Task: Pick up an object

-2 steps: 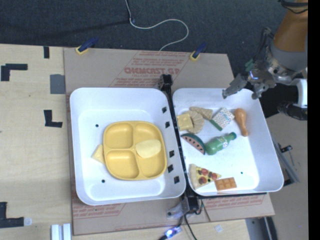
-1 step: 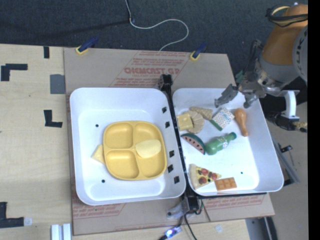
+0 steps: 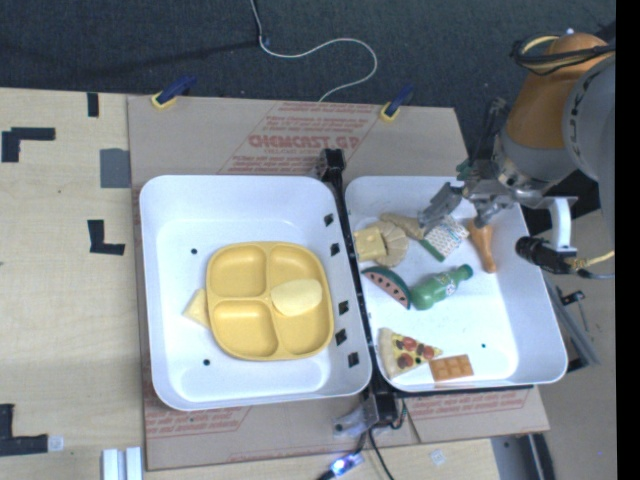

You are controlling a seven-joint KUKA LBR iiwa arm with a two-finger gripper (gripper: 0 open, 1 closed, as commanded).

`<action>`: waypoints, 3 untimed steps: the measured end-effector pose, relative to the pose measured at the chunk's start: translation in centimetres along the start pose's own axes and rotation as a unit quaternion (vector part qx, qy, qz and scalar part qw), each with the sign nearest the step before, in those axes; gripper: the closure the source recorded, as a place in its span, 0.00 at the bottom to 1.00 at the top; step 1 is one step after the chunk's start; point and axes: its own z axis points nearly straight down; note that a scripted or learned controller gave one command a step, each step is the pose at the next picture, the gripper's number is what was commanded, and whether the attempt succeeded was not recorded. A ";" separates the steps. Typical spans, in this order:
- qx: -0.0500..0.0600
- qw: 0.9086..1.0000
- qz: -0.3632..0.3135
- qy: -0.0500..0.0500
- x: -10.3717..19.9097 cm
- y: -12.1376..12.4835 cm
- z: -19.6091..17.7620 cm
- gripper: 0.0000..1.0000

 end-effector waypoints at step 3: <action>-0.012 1.000 -0.001 -0.002 0.3 0.7 6.6 1.00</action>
